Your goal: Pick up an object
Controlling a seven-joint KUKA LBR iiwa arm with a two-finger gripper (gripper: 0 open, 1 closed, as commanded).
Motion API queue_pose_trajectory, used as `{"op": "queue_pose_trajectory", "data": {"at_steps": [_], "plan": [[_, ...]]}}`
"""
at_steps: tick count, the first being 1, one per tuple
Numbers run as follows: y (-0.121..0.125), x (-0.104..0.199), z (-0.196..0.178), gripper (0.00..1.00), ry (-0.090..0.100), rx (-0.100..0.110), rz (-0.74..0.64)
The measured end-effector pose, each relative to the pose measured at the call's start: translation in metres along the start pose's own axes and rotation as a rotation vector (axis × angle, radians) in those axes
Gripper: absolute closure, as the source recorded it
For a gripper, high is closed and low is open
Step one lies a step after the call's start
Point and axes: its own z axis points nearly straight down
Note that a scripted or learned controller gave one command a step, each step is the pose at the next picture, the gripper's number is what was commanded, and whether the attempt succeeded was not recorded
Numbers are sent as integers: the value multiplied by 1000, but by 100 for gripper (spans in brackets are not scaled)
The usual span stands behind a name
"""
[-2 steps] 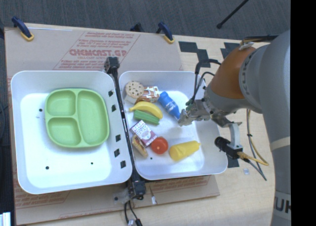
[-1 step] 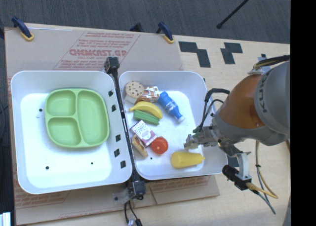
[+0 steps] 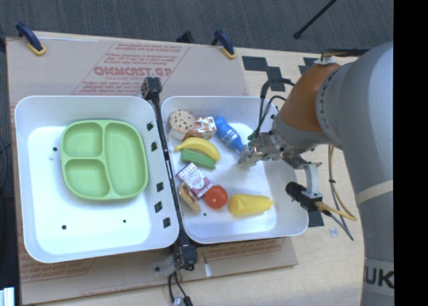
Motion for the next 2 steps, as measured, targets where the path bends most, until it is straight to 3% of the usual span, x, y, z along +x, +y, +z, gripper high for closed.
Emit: {"op": "queue_pose_trajectory", "data": {"at_steps": [1, 2], "plan": [[-60, 7, -18, 100, -1, 2, -2], [14, 1, -46, 100, -1, -2, 0]]}}
